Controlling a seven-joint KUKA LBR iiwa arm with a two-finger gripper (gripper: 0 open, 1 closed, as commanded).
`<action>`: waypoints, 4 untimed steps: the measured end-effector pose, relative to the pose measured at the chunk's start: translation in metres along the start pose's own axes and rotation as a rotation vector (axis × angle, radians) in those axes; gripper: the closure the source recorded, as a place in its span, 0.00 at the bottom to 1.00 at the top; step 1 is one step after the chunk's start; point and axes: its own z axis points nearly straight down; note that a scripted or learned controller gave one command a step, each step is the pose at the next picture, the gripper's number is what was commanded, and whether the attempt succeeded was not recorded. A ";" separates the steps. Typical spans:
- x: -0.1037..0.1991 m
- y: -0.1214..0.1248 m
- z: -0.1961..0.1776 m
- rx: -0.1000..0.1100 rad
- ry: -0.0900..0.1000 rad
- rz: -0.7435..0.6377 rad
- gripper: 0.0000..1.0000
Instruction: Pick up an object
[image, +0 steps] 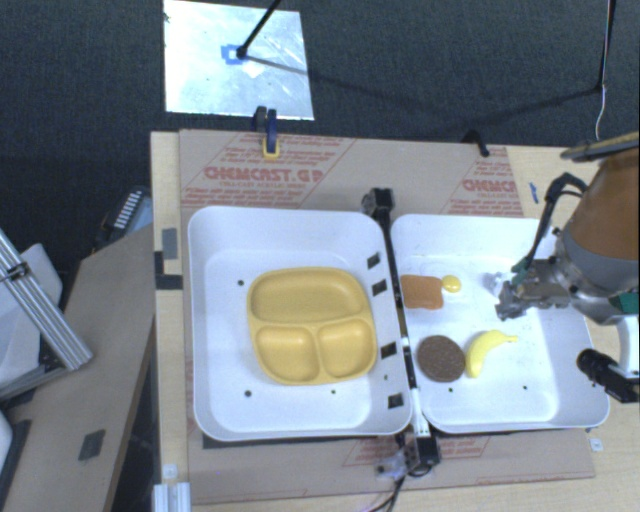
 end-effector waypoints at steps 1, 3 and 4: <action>0.000 0.002 -0.024 0.003 0.001 0.000 1.00; 0.107 0.028 -0.002 0.008 0.004 -0.006 1.00; 0.155 0.033 -0.001 0.006 0.004 -0.006 1.00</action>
